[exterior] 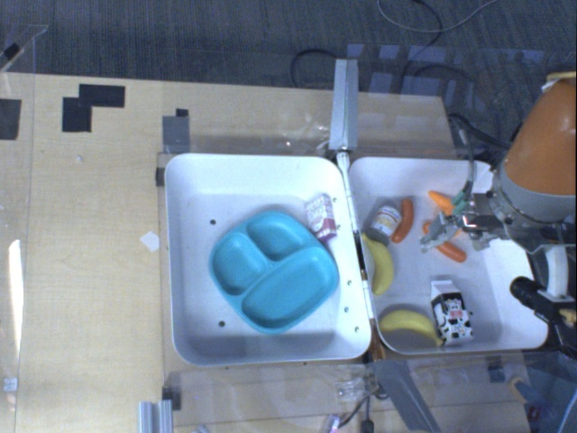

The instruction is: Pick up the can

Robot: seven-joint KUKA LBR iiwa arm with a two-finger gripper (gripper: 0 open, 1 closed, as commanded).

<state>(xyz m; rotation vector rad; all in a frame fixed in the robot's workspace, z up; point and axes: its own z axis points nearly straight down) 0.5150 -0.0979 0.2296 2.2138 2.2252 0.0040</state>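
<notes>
Two smooth white bins. Right bin (514, 269): small cylindrical can (386, 219) at its 10 o'clock, beside a sausage (405, 220). End effector (442, 228) at 3 o'clock of the can, grip state unreadable. Curved yellow banana (381, 264) below.

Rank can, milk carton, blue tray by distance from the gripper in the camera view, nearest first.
From the gripper:
1. Can, right bin, toward its left wall.
2. Milk carton, right bin, near its front edge; farther than the can, not by much.
3. Blue tray, left bin.
</notes>
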